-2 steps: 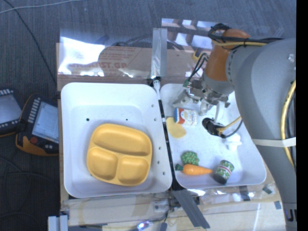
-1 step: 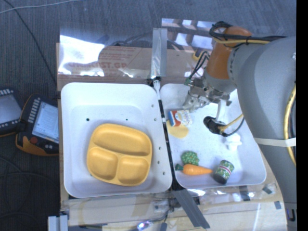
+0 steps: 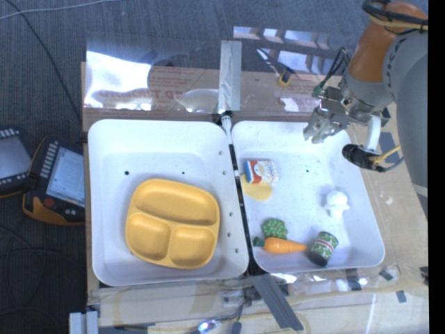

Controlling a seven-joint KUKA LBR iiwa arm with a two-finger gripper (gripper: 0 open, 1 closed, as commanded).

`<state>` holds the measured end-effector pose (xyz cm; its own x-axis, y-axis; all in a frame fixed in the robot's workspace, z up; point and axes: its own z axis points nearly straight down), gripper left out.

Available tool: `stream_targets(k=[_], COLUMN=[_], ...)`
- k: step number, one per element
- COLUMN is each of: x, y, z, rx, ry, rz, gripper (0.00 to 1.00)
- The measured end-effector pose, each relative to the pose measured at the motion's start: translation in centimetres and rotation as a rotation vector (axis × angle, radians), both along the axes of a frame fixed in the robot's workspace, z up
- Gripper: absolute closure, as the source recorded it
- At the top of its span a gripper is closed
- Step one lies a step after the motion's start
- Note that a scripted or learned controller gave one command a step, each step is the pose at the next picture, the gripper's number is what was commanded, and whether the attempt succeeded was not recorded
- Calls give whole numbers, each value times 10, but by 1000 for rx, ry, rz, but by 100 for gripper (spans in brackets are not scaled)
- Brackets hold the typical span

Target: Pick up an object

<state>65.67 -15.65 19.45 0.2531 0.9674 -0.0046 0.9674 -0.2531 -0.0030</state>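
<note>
As the grey arm with its orange band reaches in from your right, the tool hangs over the far right corner of the right bin, its fingers pointing down with a narrow gap between them and nothing gripped. Below it, you see the objects spread across that bin's floor: a small white packet with red and blue print lies near the divider, overlapping a pale yellow disc just in front of it. A small white object sits well apart, toward the bin's right wall. Along the near edge, a green broccoli toy touches an orange carrot, and just beside the carrot's tip a green-labelled can lies tilted. In the left bin, you find a yellow divided tray resting flat. On the floor left of the surface sits an orange-edged handheld pendant.
</note>
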Motion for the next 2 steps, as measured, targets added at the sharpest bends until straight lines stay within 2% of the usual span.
stream_targets(k=[1, 2], x=[12, 11], y=[42, 101], z=[63, 47], rx=[0, 3], ry=[0, 1], rz=[105, 251], gripper=[100, 100])
